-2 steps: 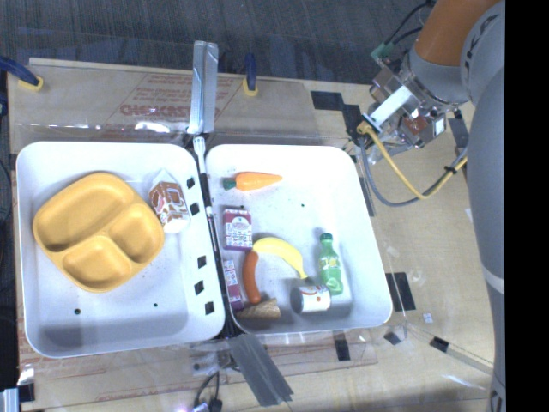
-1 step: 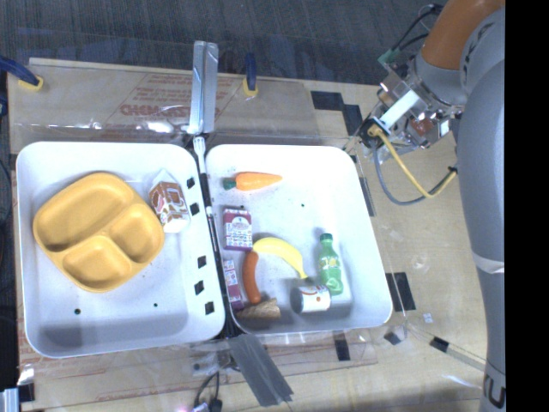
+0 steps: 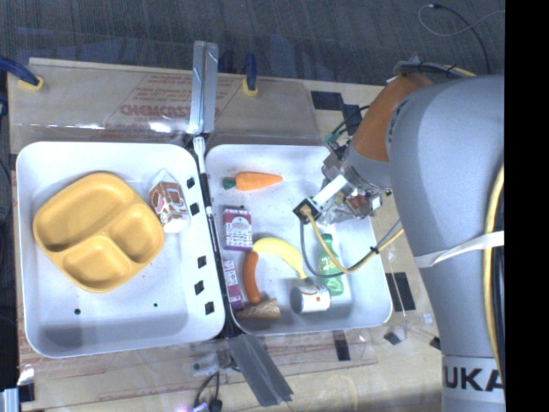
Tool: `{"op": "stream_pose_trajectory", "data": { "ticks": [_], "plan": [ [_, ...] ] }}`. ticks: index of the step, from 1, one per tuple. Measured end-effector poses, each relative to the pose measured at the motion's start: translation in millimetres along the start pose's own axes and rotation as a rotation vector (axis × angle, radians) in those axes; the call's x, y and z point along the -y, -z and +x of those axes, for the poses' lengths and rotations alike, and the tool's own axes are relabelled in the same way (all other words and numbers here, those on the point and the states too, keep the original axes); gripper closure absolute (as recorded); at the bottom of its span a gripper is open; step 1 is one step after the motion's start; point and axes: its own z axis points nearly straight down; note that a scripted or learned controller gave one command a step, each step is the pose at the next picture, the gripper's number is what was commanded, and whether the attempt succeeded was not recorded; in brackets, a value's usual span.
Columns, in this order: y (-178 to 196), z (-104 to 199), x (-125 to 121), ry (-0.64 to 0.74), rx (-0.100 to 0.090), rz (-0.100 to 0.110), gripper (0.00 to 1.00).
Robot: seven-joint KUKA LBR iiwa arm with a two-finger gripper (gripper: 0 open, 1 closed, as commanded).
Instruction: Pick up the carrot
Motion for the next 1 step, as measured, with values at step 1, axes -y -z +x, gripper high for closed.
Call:
{"op": "stream_pose_trajectory", "data": {
  "ticks": [1],
  "plan": [
    [-0.6,29.8,51.8,0.046,0.001,0.001,1.00]
  ]
}}
